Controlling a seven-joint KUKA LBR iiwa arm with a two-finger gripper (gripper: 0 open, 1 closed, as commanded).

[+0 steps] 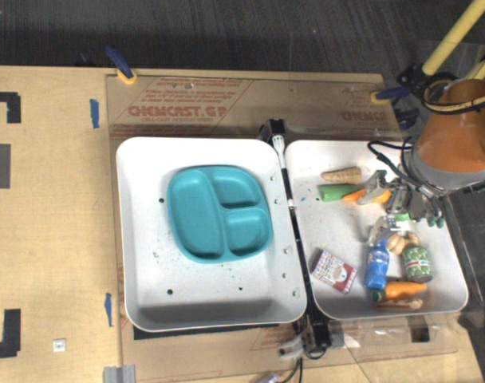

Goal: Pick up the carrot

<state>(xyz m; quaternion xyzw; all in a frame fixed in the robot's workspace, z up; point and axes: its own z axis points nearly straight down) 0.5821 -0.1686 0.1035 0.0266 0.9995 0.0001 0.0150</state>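
I see the carrot (401, 290) lying at the near edge of the right bin (454, 298), beside a blue bottle (377, 266). Farther in, my pincer (392, 202) hangs low; I cannot tell its opening.

robot lab test bench
two shallow white plastic bins (139, 294) clamped on a flat brown cardboard sheet (51, 214) marked with black tape corners (9, 106)

I see open white floor at nine o'clock in the right shallow white bin (446, 300); toward three o'clock the blue plastic bottle (377, 266), green can (416, 262) and orange carrot (402, 290) crowd together.
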